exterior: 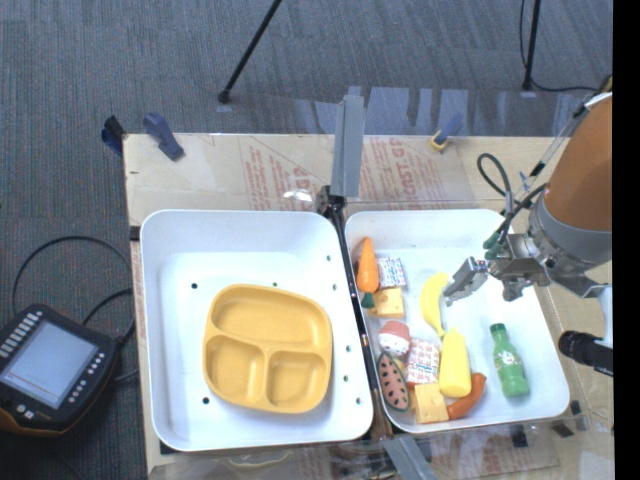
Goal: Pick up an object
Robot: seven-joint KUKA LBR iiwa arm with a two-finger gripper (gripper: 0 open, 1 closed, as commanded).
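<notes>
My gripper [489,282] hangs over the right bin [455,226], near its right side, with its fingers spread and nothing between them. Just to its left lies a yellow banana [433,303]. Below it stand a green bottle [509,361] and a yellow oblong piece [454,362]. Along the bin's left side lie an orange carrot [367,264], a small printed packet [392,271], a yellow cheese block [388,301], a red and white piece [395,338] and a watermelon slice [394,382]. A red sausage [468,398] lies at the front.
The left bin [175,258] holds a yellow divided tray [268,347]. A grey upright post [347,148] stands behind the seam between the bins. A teach pendant [45,363] lies on the floor at left. Tripod legs [255,38] stand behind the bench.
</notes>
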